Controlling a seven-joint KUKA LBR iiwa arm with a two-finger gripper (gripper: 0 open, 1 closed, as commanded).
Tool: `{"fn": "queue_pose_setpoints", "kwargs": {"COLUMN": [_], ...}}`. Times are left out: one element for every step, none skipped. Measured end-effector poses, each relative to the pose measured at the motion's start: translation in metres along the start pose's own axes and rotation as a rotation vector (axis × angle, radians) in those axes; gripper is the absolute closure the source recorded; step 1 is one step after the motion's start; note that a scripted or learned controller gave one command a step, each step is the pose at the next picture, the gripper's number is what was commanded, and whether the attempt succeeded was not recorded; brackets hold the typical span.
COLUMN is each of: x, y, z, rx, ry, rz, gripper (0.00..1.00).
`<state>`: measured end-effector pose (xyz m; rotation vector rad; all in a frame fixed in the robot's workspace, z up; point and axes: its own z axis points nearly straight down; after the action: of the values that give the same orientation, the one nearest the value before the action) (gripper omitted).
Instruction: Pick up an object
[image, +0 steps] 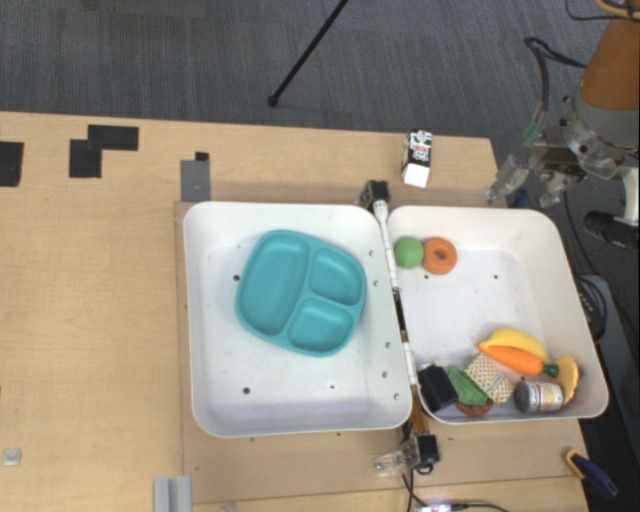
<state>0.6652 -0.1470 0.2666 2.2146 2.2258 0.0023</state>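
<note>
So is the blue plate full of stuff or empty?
Empty. The blue plate lies flat in the left bin, and all three of its compartments show bare blue. The toy food is piled in the right bin.

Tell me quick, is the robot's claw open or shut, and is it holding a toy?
Gripper: open, holding nothing, up beyond the right bin's far right corner.
</note>
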Motion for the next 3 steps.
{"fn": "queue_pose_setpoints", "kwargs": {"x": [0.029,0.041,0.041], "y": [-0.054,0.005,0.006], "z": [0.180,0.181,0.169], "rx": [-0.005,-0.002,-0.006], "ry": [-0.001,0.000,-0.001], "rz": [0.003,-0.001,-0.005], "gripper": [0.00,0.00,1.00]}}
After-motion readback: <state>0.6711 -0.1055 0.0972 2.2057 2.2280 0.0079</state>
